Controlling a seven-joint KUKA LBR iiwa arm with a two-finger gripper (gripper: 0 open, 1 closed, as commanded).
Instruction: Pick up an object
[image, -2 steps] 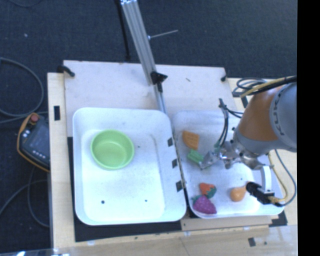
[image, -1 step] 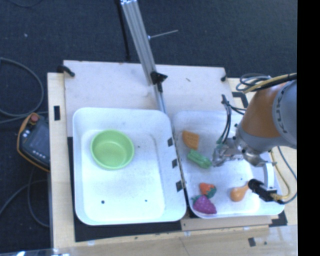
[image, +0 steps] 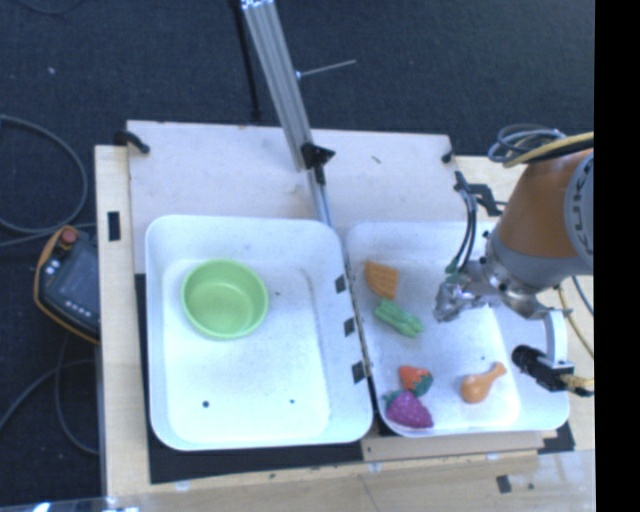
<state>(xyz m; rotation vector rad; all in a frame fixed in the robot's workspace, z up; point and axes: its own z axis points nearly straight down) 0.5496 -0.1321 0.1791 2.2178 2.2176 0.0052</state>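
My gripper (image: 447, 301) hangs over the middle of the right bin (image: 440, 245), pointing left toward a green toy vegetable (image: 398, 319) that lies just to its left. An orange block-shaped toy (image: 381, 279) sits above the green one, near the bin's left wall. Along the bin's front lie a red-and-green strawberry-like toy (image: 414, 379), a purple bunch of grapes (image: 409, 409) and an orange drumstick-shaped toy (image: 482, 383). Nothing shows between the fingers.
The left bin (image: 170, 400) holds a green bowl (image: 225, 298) in its back left part. A slanted metal pole (image: 285, 85) rises behind the divider between the two bins. Beyond the bench's left edge hangs a teach pendant (image: 68, 280).
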